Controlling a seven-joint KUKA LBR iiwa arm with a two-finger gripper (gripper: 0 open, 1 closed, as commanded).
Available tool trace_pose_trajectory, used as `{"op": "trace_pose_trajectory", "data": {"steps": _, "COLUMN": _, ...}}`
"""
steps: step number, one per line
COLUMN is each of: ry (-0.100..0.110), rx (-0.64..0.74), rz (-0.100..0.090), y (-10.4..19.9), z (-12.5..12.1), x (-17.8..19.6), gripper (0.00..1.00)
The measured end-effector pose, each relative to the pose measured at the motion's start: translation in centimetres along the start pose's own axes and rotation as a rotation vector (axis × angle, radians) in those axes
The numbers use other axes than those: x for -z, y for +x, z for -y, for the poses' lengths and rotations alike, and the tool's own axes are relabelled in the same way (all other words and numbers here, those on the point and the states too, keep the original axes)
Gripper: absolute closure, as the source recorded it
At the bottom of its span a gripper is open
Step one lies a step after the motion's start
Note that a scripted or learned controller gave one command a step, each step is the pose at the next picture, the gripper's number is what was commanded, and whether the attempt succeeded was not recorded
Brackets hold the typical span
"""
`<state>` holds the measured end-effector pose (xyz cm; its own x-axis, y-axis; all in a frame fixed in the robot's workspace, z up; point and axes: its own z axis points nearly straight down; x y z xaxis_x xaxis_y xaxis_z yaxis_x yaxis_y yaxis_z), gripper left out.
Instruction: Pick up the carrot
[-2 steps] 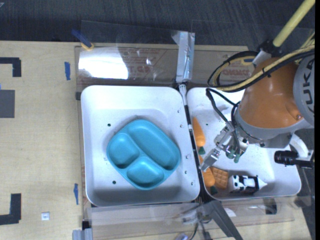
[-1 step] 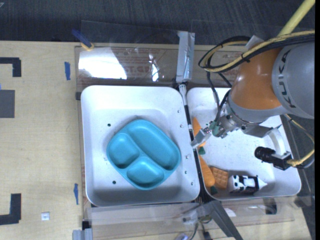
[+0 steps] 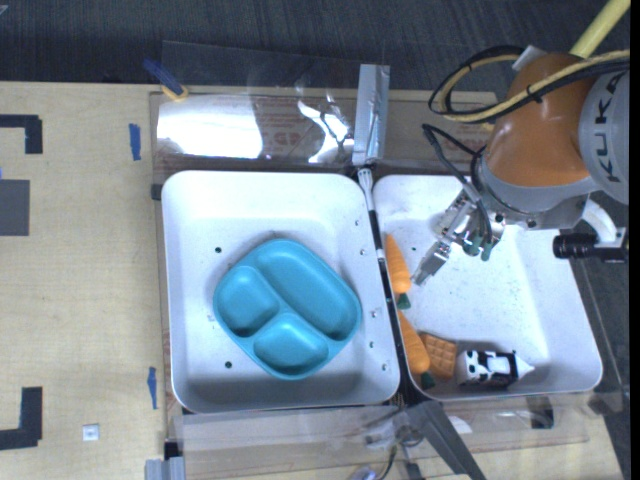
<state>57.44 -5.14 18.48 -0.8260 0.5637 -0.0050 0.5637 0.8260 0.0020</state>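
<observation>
— Where's the carrot?
— The slim orange carrot with a green stem end (image 3: pixel 397 266) lies flat along the right bin's (image 3: pixel 560 363) left edge, midway, running lengthwise beside that wall.

Grey arm (image 3: pixel 560 138) reaching from right, wrist angled down-left, fingers (image 3: pixel 434 262) empty

One fixed camera observes me from above the table (image 3: pixel 70 268), angled down at a slant across both white bins (image 3: pixel 190 298), set at moderate range, with my arm (image 3: pixel 545 138) entering from its right side.
</observation>
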Motion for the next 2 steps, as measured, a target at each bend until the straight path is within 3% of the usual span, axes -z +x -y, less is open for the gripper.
{"op": "trace_pose_trajectory", "data": {"steps": 1, "ry": -0.004, "rx": 0.001, "rz": 0.005, "y": -0.1, "z": -0.2, "x": 1.1, "gripper": 1.0}}
{"op": "trace_pose_trajectory", "data": {"steps": 2, "ry": 0.001, "rx": 0.171, "rz": -0.006, "y": 7.1, "z": -3.5, "x": 0.0, "gripper": 1.0}}
